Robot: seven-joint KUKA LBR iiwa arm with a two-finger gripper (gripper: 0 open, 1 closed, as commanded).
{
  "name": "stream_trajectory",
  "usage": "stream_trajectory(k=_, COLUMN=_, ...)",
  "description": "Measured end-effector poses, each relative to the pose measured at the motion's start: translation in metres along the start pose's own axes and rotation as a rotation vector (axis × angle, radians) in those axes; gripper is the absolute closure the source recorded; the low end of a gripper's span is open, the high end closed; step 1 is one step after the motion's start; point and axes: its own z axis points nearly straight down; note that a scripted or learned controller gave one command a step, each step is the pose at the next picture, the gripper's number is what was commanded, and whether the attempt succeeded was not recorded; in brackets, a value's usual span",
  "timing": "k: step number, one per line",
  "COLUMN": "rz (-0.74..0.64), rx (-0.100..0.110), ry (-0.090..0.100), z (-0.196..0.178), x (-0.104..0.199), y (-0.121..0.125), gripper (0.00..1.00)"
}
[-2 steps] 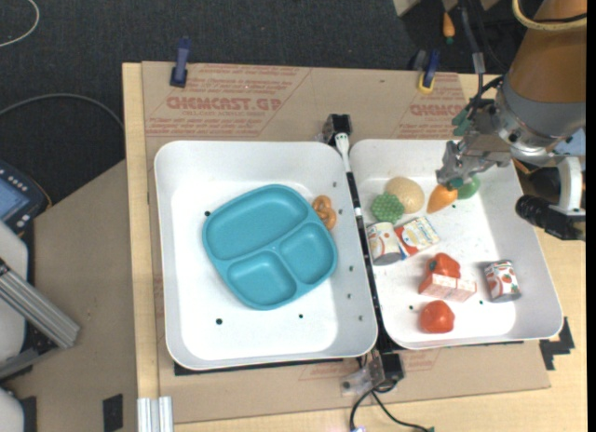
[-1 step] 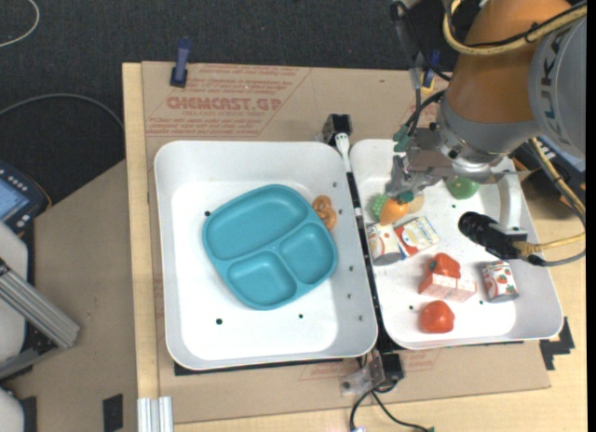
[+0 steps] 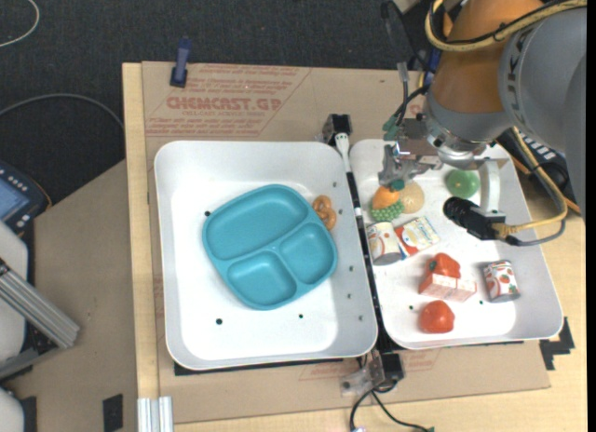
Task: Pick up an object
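My gripper (image 3: pixel 397 168) hangs over the far left corner of the right bin (image 3: pixel 535 323), reaching in from the right. Just below its tip lie a small orange fruit with a green top (image 3: pixel 386 200) and a pale beige round object (image 3: pixel 411 199); I cannot tell if the gripper touches either. A green ball (image 3: pixel 461 182) sits to the gripper's right. Nearer the front are a small can (image 3: pixel 382 243), a white carton (image 3: pixel 420 233), a red box (image 3: pixel 441 276), a strawberry-print carton (image 3: pixel 500 282) and a red tomato (image 3: pixel 436 317).
The left bin (image 3: pixel 177 263) holds a blue divided plate (image 3: pixel 270 246), with a small brown pretzel (image 3: pixel 323 209) at the plate's right edge. A ridge (image 3: pixel 361 235) where the two bin walls meet runs just left of the gripper.
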Motion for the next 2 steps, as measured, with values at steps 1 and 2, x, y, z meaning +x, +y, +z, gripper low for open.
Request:
stream_trajectory(k=1, rz=-0.003, rx=-0.009, ry=0.003, z=-0.101, x=0.032, y=-0.025, gripper=1.00)
stream_trajectory(k=2, rz=-0.001, rx=-0.007, ry=0.000, z=-0.095, x=0.031, y=0.051, gripper=1.00)
